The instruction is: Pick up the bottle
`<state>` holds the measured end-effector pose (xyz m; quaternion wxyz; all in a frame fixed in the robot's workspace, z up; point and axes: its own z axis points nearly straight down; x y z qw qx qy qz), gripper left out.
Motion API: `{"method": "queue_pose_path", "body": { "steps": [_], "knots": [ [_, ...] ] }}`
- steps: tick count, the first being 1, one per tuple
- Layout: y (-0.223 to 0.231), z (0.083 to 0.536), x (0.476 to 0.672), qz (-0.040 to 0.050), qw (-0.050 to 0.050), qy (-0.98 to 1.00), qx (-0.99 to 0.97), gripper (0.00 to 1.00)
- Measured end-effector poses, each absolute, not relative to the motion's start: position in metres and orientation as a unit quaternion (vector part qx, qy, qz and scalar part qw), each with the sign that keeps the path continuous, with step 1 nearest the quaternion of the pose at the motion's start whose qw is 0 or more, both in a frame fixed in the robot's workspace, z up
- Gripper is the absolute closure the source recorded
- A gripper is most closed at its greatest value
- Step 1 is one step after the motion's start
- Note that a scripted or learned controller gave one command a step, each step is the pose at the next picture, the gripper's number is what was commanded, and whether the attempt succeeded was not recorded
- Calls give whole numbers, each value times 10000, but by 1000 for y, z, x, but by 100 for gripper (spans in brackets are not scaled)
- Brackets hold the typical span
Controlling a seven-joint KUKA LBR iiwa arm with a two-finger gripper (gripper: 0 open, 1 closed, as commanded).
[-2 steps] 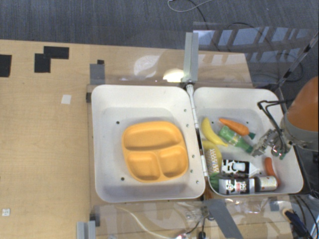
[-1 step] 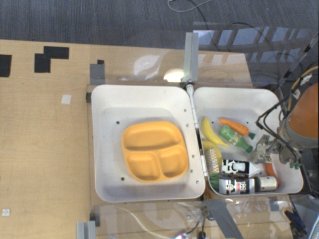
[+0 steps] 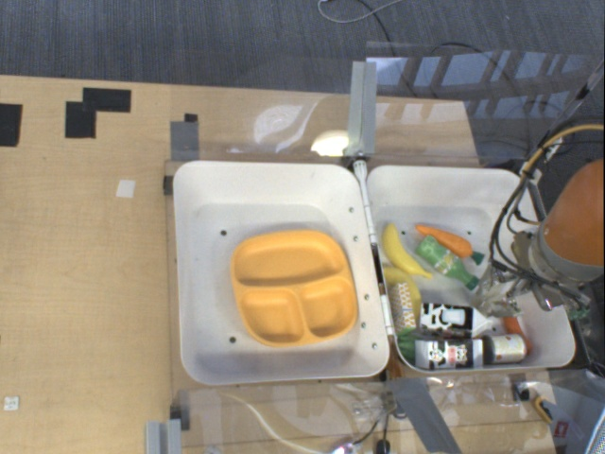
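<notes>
Dark grey carpet point(image 3: 189, 17) lay beyond a pale wooden bench point(image 3: 76, 253) that carried two shallow white bins side by side. Whether the jaws stood open or closed could not be told, since the gripper point(image 3: 496, 296) was a tangle of metal and cable low over the right bin point(image 3: 416, 183), under the arm's orange band point(image 3: 579, 216). It hung just beside the neck end of a white bottle with a black label point(image 3: 452, 319), and nothing was visibly between its parts.

That bottle lay on its side, long axis running left to right, narrow end toward the gripper. Just below it, against the bin's near wall, lay a dark bottle with a red and white label point(image 3: 463, 352), also flat and left to right, its pale cap end pointing right. A green bottle point(image 3: 447, 261) lay slantwise above them, its long axis running from upper left to lower right. An orange carrot point(image 3: 444, 239) lay just above it, and two yellow bananas point(image 3: 401, 253) lay along the bin's left side.

Only a yellow divided tray point(image 3: 293, 287) sat in the left bin point(image 3: 208, 206), three compartments facing up with nothing in them.
</notes>
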<state>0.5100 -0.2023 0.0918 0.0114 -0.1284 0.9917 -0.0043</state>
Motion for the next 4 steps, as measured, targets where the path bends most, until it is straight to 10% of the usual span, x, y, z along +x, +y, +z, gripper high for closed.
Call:
{"method": "queue_pose_path", "body": {
  "steps": [4],
  "knots": [
    [-205,91,498,-80,57,6374,-7705,100]
  ]
}}
